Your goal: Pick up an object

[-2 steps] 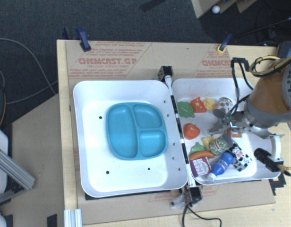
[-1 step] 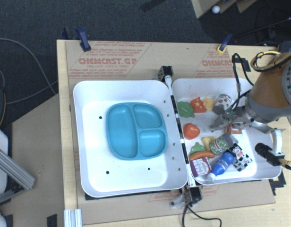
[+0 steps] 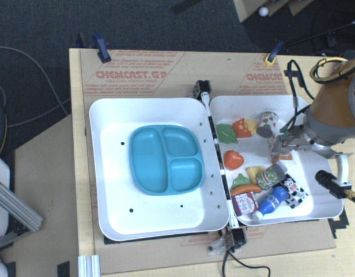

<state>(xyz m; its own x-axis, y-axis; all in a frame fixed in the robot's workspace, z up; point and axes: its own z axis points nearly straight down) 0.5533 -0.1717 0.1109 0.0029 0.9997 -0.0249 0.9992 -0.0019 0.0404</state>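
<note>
Hand [image 3: 276, 145] above right bin [image 3: 316, 209] (toys [image 3: 264, 192] just below).

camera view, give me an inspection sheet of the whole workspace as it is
surface: bench bearing left bin and right bin
job's things: toys piled in right bin, among them red tomato, green leaf, blue bottle
clutter: blue divided tray in left bin
grippers: claw low in right bin among the toys; grip unclear
cables: black cable by the arm; grey cable on the floor
surroundings: dark carpet
</note>
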